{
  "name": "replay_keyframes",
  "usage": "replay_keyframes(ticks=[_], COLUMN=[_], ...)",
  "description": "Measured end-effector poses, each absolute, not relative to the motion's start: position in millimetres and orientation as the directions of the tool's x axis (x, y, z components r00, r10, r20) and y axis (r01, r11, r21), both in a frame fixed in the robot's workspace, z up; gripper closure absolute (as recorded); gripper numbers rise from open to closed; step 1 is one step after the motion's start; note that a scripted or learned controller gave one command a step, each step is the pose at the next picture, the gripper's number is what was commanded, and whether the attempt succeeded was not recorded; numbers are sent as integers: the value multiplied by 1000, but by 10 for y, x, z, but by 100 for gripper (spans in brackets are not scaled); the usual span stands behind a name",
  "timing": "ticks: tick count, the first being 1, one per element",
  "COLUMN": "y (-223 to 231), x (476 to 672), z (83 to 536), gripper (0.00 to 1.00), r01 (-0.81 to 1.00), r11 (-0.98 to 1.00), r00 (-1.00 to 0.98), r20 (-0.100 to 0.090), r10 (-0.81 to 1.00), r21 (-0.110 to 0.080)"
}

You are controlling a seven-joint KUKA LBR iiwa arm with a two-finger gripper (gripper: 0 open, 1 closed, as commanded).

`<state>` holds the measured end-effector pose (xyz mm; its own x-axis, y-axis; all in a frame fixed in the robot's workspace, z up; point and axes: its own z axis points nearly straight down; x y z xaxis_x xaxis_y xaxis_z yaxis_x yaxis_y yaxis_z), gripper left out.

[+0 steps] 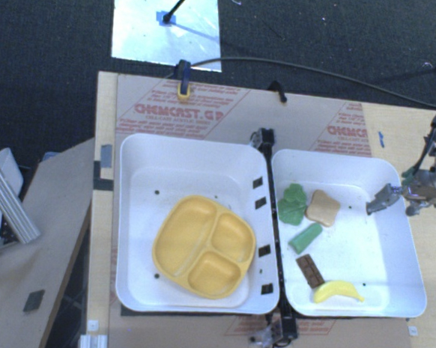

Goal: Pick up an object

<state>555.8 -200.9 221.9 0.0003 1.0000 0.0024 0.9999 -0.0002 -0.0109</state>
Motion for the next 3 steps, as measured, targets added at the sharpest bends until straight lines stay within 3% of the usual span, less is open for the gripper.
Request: replay_keyframes(ticks=[1, 3], y=[-2003, -2026], x=[5586, 5644], z=[2289, 1072], gripper=[0, 0], r01=[1000, 1000], r11=[3, 1], r00=[-3, -1], r20=[-1, 1], r10=[1000, 1000], r21=[1, -1])
